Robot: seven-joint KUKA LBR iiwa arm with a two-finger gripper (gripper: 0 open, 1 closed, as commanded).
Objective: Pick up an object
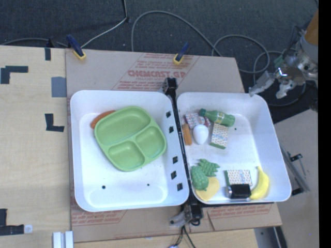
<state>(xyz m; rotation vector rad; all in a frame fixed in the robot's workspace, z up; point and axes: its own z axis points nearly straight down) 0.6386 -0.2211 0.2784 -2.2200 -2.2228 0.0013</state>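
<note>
No single target is marked, so the candidates are the small items crowded in the right-hand white bin [269,138]. At its far side a green plastic bottle with a yellow label [217,118] lies on its side, long axis running left to right, its dark cap end pointing left. Just near of it a white egg-shaped toy [200,134] rests beside a slim orange stick [185,133] that lies along the bin's left wall, and a patterned flat packet [220,136] sits to the egg's right, tilted slightly. At the near edge a yellow banana [261,185] curves along the right corner, its long axis running near to far, touching a small patterned box with a black end [239,182]; a green leafy toy on a yellow disc [203,180] sits to the left. Everything looks loosely dropped, not arranged.

The left-hand white bin [83,138] holds a green compartment tray [130,137] covering something orange.

The two-finger gripper [276,84] hangs outside the right bin's far-right corner, fingers spread apart and holding nothing, well apart from every object.
</note>
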